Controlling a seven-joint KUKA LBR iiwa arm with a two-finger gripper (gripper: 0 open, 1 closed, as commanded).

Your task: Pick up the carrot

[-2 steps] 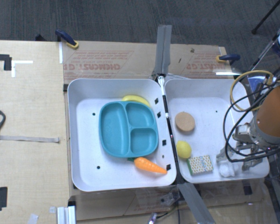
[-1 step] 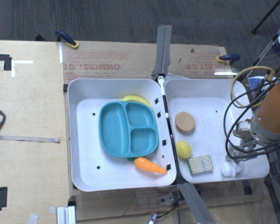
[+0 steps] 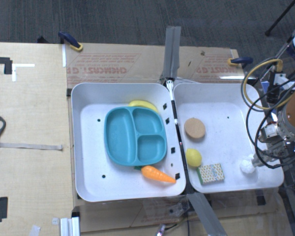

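— Where's the carrot [image 3: 158, 175]?

— Near edge of the left bin [image 3: 88, 132], lying just below the blue divided tray [image 3: 135, 134], touching its rim.

— And the gripper [image 3: 265, 156]?

— At the right bin's [image 3: 226, 117] far right, tangled in cables; I can't tell how its jaws stand.

— Any writing?

— A small printed box [image 3: 211, 173] beside the lemon [image 3: 193, 157], unreadable. Farther back, the cardboard [image 3: 113, 65] has red lettering, upside down, illegible.

An orange carrot [image 3: 158, 174] is seen in the left bin [image 3: 86, 146], touching the blue plate [image 3: 135, 135]; the arm [image 3: 290, 117] is kept at the right
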